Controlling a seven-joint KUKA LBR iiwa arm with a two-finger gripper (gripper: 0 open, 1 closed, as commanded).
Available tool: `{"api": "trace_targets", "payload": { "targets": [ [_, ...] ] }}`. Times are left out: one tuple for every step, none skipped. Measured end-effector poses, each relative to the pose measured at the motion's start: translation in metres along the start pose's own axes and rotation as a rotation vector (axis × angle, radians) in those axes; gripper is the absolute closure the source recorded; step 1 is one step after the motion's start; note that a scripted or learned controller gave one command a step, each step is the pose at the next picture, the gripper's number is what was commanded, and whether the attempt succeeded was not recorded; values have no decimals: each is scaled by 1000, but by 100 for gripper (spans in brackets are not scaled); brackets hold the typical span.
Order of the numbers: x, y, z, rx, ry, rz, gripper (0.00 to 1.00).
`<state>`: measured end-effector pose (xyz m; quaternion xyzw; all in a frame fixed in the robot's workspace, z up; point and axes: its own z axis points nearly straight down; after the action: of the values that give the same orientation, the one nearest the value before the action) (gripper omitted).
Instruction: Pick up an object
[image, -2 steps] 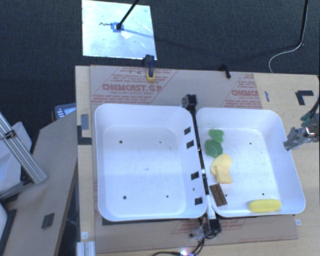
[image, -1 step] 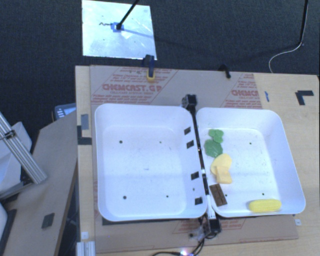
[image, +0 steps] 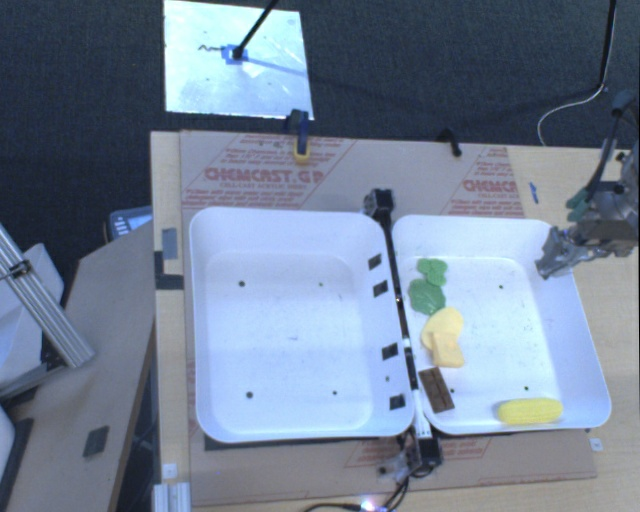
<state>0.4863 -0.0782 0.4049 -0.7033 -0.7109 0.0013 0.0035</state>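
The right bin (image: 560, 300) holds several small things along its left side: two green pieces (image: 430, 285), a pale yellow lump (image: 444, 337), a brown block (image: 436, 389), and a yellow corn cob (image: 530, 409) near the front edge. My gripper (image: 556, 262) hangs at the right bin's upper right rim, well away from all of them. Nothing shows between its fingers.
The left bin (image: 220, 300) lies beside the right one, joined by a black clipped divider (image: 395, 310). A shiny metal sheet (image: 238, 60) lies at the back, and an aluminium rail (image: 40, 310) stands at far left. A cable (image: 570, 105) loops at upper right.
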Motion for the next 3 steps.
{"api": "trace_targets", "payload": {
  "targets": [
    [-7,0,-138,-26,-6,6,100],
    [44,0,-18,1,-2,2,100],
    [149,1,134,5,-1,-3,100]
  ]
}}
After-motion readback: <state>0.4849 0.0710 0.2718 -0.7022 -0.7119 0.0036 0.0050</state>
